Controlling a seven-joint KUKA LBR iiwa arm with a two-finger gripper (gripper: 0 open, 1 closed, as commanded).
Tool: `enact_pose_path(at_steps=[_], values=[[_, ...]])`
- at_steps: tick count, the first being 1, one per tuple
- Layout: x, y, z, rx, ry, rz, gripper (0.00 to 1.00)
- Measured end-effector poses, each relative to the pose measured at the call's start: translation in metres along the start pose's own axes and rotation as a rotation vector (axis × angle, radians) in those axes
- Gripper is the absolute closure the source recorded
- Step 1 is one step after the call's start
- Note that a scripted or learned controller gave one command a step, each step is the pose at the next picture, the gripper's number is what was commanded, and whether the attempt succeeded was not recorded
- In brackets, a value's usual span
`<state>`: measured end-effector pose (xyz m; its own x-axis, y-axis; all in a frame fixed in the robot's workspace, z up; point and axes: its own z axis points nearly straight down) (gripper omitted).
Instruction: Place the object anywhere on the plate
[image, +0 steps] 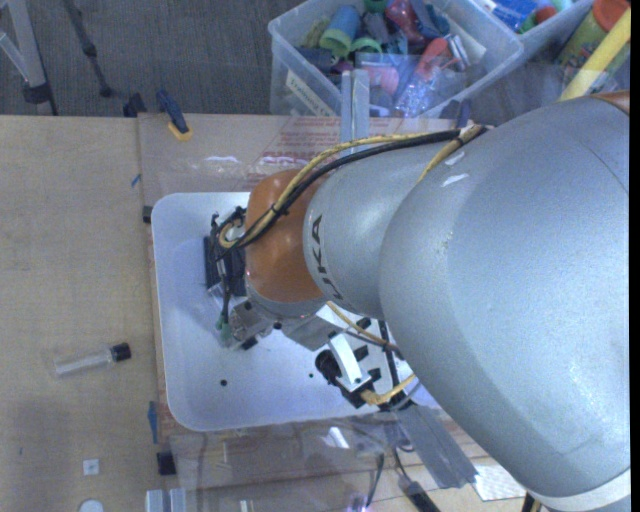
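Grey arm: one, very large in the camera view, with one orange band just above the wrist.
Yellow cables: two, running side by side along the arm and down to the orange band.
Gripper: one, pointing down over the white bin's floor, dark hardware stacked just above it.
Gripper state: cannot tell whether it is open or closed; the wrist hides too much of it.
White bin: one in sight, lying under and around the gripper, with its right part covered by the arm.
Object: cannot be picked out with certainty. One small greenish bit sits right at the gripper's left edge, and I cannot tell whether it is a loose thing or part of the tool.
Black-and-white piece: one, right of the gripper and lower in the view, near the arm's underside; too unclear to name.
Dark specks: two on the bin floor, both below the gripper, one nearly straight under it and one off to the right.
Clear tube with black cap: one, lying on the bench well to the gripper's left, outside the bin.
Blue clamp: one, far above the gripper, at the bench's edge.
Clear tub of colourful toys: one, above and right of the gripper, well apart.
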<state>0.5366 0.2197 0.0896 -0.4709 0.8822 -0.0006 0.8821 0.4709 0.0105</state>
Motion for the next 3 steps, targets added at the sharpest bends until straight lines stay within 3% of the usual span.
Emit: enact_pose_path(at_steps=[1,2,3], values=[[-0.017,-0.061,-0.002,-0.004,-0.001,-0.525,1.0],[-0.1,-0.105,-0.096,0.007,0.005,-0.945,1.0],[-0.035,-0.084,-0.009,0.012,0.005,-0.447,1.0]])
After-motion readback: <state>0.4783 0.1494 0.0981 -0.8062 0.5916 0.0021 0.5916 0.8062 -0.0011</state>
